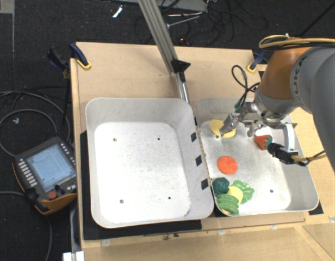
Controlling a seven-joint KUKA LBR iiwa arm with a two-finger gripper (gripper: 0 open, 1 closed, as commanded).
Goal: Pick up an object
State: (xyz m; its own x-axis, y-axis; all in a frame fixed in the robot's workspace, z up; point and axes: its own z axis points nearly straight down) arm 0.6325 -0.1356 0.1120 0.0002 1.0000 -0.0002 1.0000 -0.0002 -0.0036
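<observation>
Nearest to the camera, at the front edge of the right bin, green toys are lying in a small pile, with a dark green piece, a light green piece and a bit of yellow pressed together against the bin's left wall. Just behind them, an orange disc is lying flat on the bin floor, apart from the pile. The left bin is sitting just beside the right one on the counter, and their rims are touching in the middle.

Further back, a red piece is lying near the right part of the bin, partly under the arm's wrist. The gripper is reaching down at the back left of the right bin, and its tip is touching a yellow piece that is lying there close to the bin's left wall. I cannot tell if the gripper is holding the yellow piece or only resting on it.

At the far side, a metal pole is rising at a slant from the counter, and a teach pendant is lying on the dark floor to the left.
</observation>
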